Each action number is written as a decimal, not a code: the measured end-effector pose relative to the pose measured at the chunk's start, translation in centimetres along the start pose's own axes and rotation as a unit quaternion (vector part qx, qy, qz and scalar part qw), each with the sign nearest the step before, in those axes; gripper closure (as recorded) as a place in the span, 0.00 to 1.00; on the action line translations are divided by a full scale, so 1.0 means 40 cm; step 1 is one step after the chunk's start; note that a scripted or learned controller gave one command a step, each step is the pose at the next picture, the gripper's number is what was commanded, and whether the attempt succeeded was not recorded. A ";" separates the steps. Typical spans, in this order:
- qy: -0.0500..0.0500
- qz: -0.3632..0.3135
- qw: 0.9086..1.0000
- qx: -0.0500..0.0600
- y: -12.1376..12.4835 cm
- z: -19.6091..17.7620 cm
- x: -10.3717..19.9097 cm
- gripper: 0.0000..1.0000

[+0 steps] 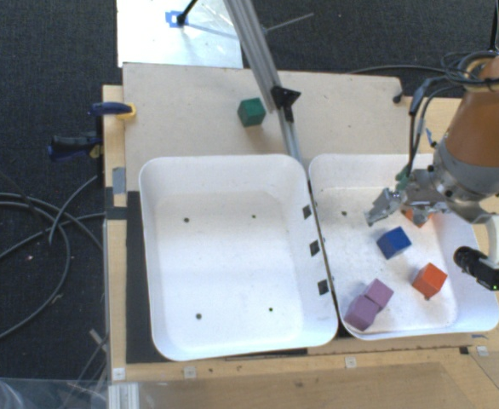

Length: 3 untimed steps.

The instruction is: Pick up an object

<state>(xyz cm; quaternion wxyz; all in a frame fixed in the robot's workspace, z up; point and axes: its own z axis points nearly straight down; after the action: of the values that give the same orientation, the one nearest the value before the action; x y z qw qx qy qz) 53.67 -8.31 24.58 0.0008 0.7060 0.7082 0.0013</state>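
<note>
My gripper (399, 210) hangs over the back half of the right bin (349, 180), fingers spread apart with nothing seen between them. A blue cube (393, 242) lies on the bin floor just in front of the fingertips, apart from them. An orange cube (429, 280) sits nearer the front right. Two purple cubes (378, 294) (361, 312) touch each other at the front of the bin. A small orange-red patch (419, 217) shows under the right finger; I cannot tell what it is.
The left bin (160, 254) stands beside the right one, their rims meeting at the middle. A green cube (251, 112) rests on the bench behind the bins. A slanted metal pole (258, 49) crosses the back. Cables trail on the floor at left.
</note>
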 end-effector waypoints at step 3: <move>-0.001 -0.001 1.000 -0.001 0.077 0.387 -0.186 0.00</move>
<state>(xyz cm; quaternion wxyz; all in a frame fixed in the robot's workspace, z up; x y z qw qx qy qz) 56.82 -15.74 9.09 0.0027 0.7052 0.7090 0.0012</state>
